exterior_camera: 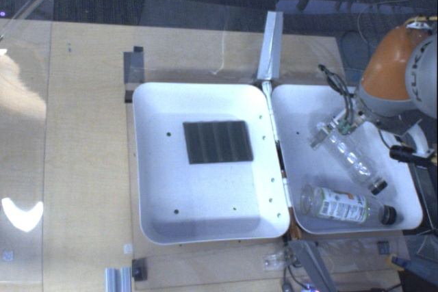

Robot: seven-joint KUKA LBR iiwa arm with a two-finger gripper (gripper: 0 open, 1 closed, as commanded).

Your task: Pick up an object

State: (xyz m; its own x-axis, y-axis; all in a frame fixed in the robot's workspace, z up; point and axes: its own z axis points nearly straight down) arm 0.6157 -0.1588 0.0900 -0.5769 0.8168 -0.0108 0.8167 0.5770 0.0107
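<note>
Gripper (340, 125): over the right bin (301, 147), upper middle; you cannot tell its state from this angle. Left bin (157, 167) holds a dark ribbed pad (217, 141). In the right bin, a clear bottle (352, 159) lies diagonally; a labelled bottle (340, 204) lies along the near wall.

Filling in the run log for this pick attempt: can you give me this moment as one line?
gripper: low in right bin, at clear bottle's base | labelled bottle: lying by near wall | left bin: dark ridged pad
</note>
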